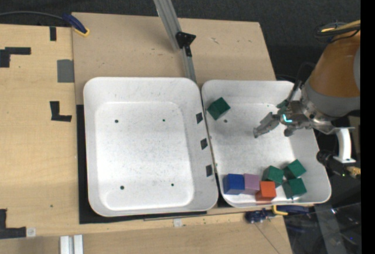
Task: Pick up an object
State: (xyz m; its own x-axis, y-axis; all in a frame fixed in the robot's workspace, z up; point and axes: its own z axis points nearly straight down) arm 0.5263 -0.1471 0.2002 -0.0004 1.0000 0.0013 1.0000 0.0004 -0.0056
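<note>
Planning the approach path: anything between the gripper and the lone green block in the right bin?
Nothing: the camera view shows bare white bin floor between the gripper and the lone green block.

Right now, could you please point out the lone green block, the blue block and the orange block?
Lone green block [218, 108]: camera view, middle of its top face.
Blue block [234, 182]: camera view, middle of its top face.
Orange block [267, 189]: camera view, middle of its top face.
</note>
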